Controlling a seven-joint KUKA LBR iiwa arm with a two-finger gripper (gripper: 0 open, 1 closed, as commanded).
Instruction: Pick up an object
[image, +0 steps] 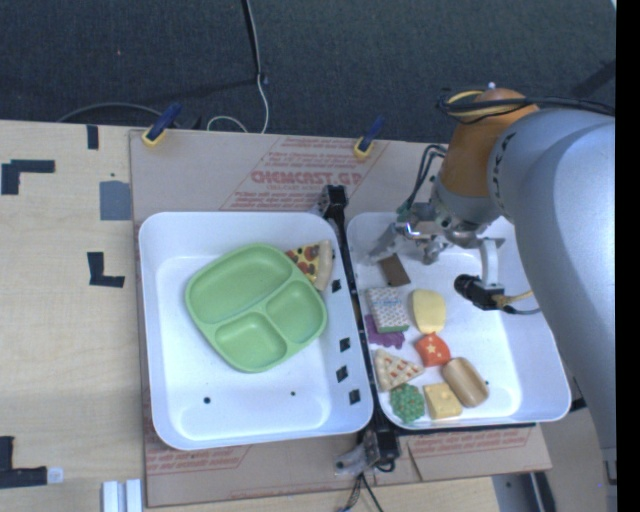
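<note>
Printed in red across the far edge of the cardboard sheet (300, 175) under both bins: a mirrored, upside-down word, seemingly "CHEMCAST", followed by two letters resembling "GP". Framed by slanted red stripes on either side, running toward the sheet's far corners. More red print along the sheet's near edge (470, 462), below the right bin, too small and faint to be read. No legible lettering, numbers or brand marks elsewhere on bins, toy food or arm. Black angular marks (100, 270) on the wooden bench at left, bearing no text.
</note>
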